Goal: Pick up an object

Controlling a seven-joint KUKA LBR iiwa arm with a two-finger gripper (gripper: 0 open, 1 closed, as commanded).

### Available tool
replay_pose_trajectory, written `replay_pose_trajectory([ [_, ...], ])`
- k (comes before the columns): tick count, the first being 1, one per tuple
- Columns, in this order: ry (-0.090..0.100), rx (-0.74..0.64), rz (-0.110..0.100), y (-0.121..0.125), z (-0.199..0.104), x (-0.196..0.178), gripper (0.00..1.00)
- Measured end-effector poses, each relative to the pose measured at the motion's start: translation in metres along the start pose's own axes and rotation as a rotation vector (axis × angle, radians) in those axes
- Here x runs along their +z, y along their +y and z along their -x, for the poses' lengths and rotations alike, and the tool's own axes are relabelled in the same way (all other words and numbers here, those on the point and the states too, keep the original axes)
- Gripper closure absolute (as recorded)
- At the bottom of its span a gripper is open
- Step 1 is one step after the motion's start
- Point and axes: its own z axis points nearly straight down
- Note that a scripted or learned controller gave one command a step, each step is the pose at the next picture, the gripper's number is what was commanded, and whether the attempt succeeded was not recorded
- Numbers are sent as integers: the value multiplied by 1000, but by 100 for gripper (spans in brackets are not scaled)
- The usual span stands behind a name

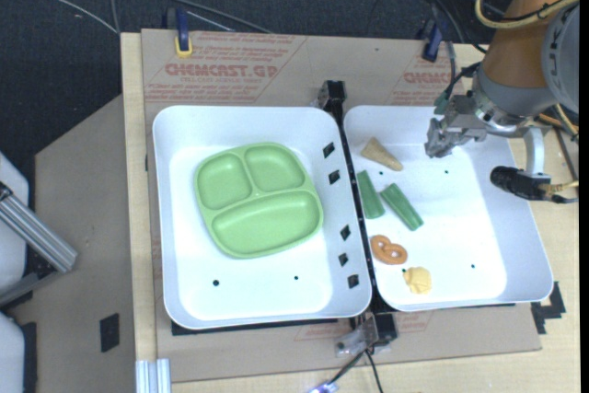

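The gripper point(444, 143) hangs over the far part of the right bin point(502, 267), and from here the fingers are too small and dark to say whether they stand apart or together; nothing can be made out between them.

Take the tan wedge point(381, 155) as the marker. It lies just to the left of the gripper, near the divider point(342, 189) between the bins. Nearer the camera from the wedge lie two green sticks point(386, 200), side by side and close together. Nearer still sits an orange pretzel point(388, 250), and beyond that a small yellow lump point(418, 280). The green divided plate point(259, 198) is well to the left of the wedge, in the left bin point(179, 225).

The wedge looks like the natural pick, being closest. To do it well, I'd say the gripper should shift left until it is centred over the wedge, turn so the fingers span its narrow width instead of its length, and come straight down. The divider is close on that side, so the outer finger needs room. The sticks would be trickier: they lie so close that a finger could nudge one while closing on the other.
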Motion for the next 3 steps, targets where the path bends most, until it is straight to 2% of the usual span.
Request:
replay_pose_trajectory([
  [2,0,-1,2,1,-12,-117,100],
  [3,3,-4,-7,-17,-63,-120,100],
])
